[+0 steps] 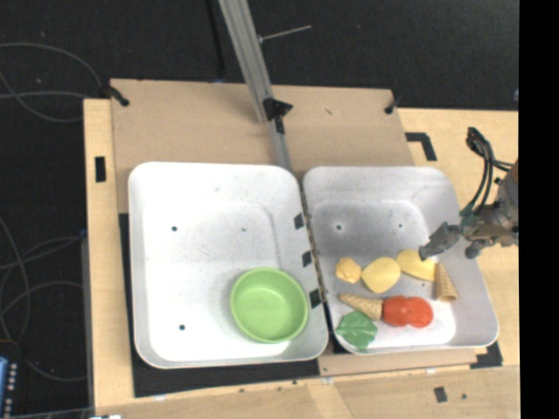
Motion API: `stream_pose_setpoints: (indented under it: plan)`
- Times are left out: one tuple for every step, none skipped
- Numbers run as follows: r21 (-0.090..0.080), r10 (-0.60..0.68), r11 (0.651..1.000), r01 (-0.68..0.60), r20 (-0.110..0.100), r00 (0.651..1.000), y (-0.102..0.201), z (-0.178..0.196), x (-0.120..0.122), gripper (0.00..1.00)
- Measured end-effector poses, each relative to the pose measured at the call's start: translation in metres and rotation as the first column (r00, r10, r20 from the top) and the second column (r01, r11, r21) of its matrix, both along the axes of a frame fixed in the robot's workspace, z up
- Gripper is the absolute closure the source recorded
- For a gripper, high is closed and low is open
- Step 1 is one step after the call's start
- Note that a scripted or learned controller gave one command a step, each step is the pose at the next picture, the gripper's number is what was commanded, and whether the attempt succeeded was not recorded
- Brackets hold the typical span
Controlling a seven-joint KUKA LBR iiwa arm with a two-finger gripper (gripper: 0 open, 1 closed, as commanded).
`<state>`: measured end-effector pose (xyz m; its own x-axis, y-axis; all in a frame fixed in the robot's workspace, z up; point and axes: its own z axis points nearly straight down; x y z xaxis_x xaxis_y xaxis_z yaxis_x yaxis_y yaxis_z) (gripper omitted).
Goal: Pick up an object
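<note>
gripper (454, 241) hangs spread and unladen over the right bin (384, 195), beside yellow toys (382, 274). green bowl (269, 305) sits in the left bin (201, 208).

Two shallow white bins sit side by side on the counter (218, 129). The left bin (192, 208) carries a green bowl (269, 305) at its near right corner. The right bin (376, 199) holds a cluster of toy foods in its near half: a small yellow piece (348, 271), a rounder pale yellow piece (381, 275) just beside it, a yellow wedge (416, 264) further right, a tan cone (445, 282) at the right, another cone (362, 304) lying nearer, a red tomato-like piece (408, 312) and a green piece (356, 329) at the near edge. The end effector (454, 241) reaches in from the right, low over the right bin's right side, its dark finger (436, 242) just beside the yellow wedge.
</note>
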<state>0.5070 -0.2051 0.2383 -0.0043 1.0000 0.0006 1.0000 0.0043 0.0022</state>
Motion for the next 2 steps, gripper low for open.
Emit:
stream_pose_setpoints:
  plan:
    - [0.000,-0.001,1.000,0.001,0.000,1.000,0.000,0.000,0.000,0.00]
    - [-0.002,-0.005,1.000,0.005,-0.007,1.000,0.000,-0.063,0.000,0.00]
